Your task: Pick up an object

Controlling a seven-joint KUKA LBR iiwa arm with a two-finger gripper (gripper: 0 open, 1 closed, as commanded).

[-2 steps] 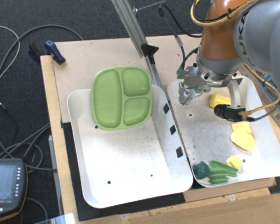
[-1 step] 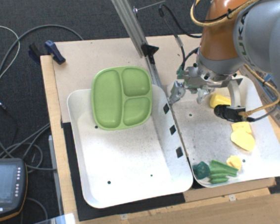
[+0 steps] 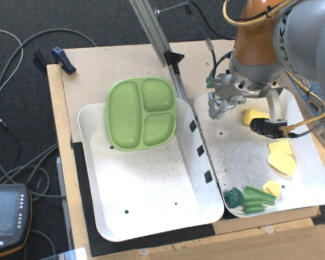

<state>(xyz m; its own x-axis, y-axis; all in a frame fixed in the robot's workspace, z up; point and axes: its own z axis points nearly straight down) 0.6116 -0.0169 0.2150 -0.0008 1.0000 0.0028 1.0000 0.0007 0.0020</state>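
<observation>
From above the desk (image 3: 86,59), the grey arm reached in over the right-hand bin (image 3: 234,153), its gripper (image 3: 218,108) poised low near that bin's far left corner, just beside the divider between the two bins. The fingers looked narrow and nothing showed between them; how far apart they stood could not be told for certain. The pickable things lay apart from the gripper: a yellow block (image 3: 253,115) just to its right, pale yellow pieces (image 3: 282,157) nearer the bin's right wall, and green toy vegetables (image 3: 250,197) against the near rim. A green divided plate (image 3: 142,112) sat at the far end of the left-hand bin (image 3: 141,204). The step appeared to be the approach. Next, the gripper would likely need to shift over one object, descend and close.
</observation>
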